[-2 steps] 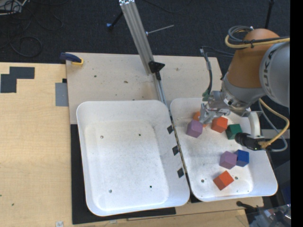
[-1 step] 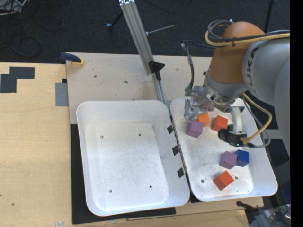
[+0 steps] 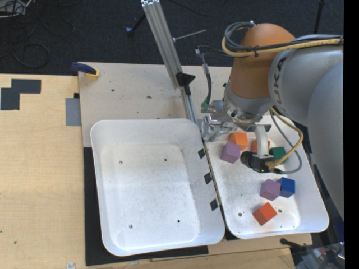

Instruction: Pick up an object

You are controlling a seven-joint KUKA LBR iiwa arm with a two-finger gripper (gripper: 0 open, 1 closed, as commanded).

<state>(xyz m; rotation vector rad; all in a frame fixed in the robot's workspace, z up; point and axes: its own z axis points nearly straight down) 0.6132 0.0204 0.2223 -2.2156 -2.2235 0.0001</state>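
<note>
Left bin (image 3: 146,195): white and shallow, with small dark specks on its floor.
Bench top (image 3: 39,178): light wood, reaching out to the left of the left bin.
Black mat (image 3: 88,206): lies under the left bin; its edge shows along the bin's left and near sides.
Metal post (image 3: 168,49): silver profile, tilted, rising from behind the far right corner of the left bin.
Checker marker (image 3: 150,0): on top of the post.
Blue clamp (image 3: 84,68): beyond the far left corner of the left bin.
Black clips (image 3: 207,177): three, along the left bin's right rim.
Dark patches (image 3: 19,91): on the wood, well to the left of the left bin.
Cables (image 3: 22,49): on dark floor, far beyond the left bin.
</note>
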